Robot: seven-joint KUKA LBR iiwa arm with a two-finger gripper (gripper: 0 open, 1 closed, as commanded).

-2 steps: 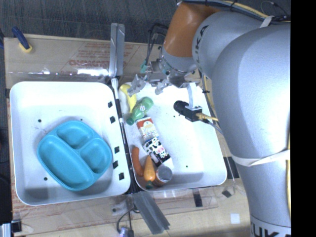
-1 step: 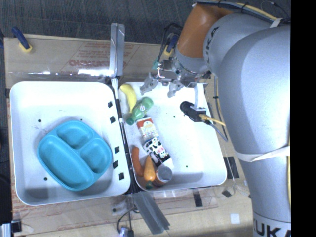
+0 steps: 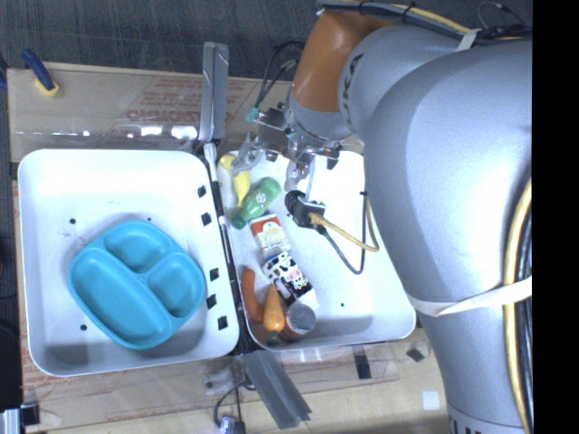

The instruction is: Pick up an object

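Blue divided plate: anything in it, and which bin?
Empty, right way up. The blue three-compartment plastic plate lies flat in the left white bin; all three wells show bare blue.

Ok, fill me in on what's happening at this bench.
The arm reaches in over the right bin, its gripper low at the bin's far left corner, above a yellow item and a green one. More small items lie along that bin's left wall, among them a carrot. The left bin holds a blue divided plate.
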